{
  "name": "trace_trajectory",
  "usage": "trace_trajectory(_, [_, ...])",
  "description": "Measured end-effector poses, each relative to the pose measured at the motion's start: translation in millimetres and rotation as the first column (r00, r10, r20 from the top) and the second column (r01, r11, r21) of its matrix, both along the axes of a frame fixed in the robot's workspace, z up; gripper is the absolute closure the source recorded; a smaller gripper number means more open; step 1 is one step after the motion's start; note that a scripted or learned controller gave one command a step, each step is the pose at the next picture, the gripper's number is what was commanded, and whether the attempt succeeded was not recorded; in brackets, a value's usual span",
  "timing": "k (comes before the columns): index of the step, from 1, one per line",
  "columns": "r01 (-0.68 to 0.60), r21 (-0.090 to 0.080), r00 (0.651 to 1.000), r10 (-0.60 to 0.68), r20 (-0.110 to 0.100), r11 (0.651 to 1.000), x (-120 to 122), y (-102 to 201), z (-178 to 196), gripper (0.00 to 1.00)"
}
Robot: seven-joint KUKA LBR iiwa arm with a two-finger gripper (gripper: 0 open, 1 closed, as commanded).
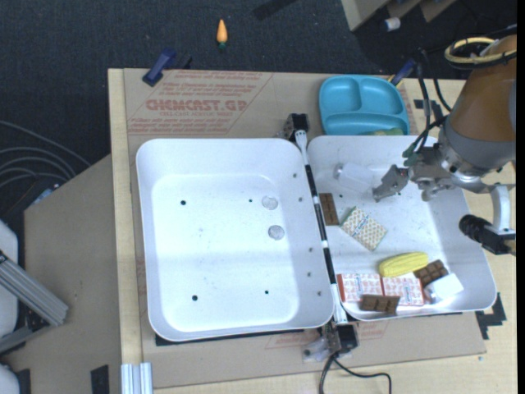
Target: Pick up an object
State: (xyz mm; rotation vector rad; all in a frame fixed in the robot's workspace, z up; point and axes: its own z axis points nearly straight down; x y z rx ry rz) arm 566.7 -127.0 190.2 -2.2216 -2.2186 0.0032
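My gripper (388,187) hangs over the upper middle of the right bin (469,245), on the grey arm that comes in from the right. Just left of it lies a clear plastic piece (353,176). Below it a checkered packet (363,228) rests on the bin floor, and a brown bar (328,209) lies by the left wall. A yellow corn cob (403,263), red-and-white packets (382,286), two more brown bars (432,271) (379,304) and a white block (448,287) crowd the near end.
The left bin (164,220) holds two small round discs (270,203) (276,233). A blue divided tray (361,103) sits behind the right bin. Cables and a black fitting (484,230) lie along the right side.
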Motion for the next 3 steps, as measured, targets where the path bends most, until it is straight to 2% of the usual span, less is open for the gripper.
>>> trace_trajectory(1, [-0.002,0.001,1.000,0.002,0.000,1.000,-29,35,-40,0.00])
trace_trajectory(2, [-0.003,0.000,1.000,0.003,0.005,1.000,5,64,35,0.00])
trace_trajectory(3, [-0.002,0.001,1.000,0.002,0.000,1.000,-3,98,-6,0.00])
